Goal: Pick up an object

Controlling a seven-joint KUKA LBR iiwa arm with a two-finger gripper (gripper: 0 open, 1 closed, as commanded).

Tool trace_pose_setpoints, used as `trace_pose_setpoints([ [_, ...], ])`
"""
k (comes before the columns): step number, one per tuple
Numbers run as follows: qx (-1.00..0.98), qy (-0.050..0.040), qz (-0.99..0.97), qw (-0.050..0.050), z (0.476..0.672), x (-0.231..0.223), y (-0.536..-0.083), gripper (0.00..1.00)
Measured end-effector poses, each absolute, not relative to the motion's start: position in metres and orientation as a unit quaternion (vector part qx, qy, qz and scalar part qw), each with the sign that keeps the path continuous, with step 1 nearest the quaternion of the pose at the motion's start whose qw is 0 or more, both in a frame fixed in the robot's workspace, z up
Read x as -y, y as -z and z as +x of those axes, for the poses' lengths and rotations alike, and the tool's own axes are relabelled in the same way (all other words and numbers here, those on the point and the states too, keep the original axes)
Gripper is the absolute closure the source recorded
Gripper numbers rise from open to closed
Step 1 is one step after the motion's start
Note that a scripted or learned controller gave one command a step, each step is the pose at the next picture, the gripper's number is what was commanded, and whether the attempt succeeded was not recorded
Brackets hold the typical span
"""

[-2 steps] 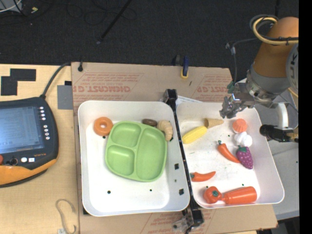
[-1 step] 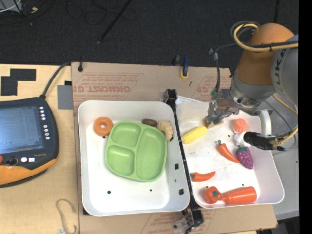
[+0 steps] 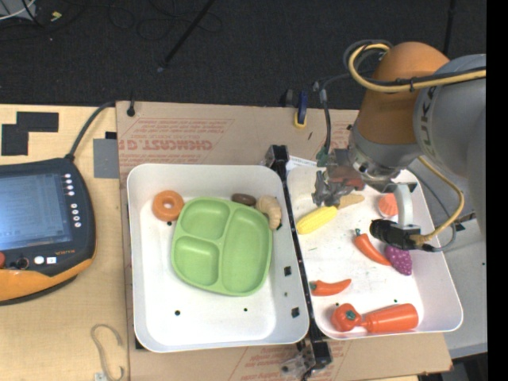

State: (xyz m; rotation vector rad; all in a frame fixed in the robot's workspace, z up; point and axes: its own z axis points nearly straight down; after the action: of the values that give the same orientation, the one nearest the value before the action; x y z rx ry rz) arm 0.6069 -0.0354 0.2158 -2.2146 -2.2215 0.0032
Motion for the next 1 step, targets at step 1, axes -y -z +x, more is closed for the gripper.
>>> trace_pose_setpoints([
  [1, 0.709, -0.0006, -0.705, 0.003, 0.5955, -0.0237, -0.2255, 1.0],
])
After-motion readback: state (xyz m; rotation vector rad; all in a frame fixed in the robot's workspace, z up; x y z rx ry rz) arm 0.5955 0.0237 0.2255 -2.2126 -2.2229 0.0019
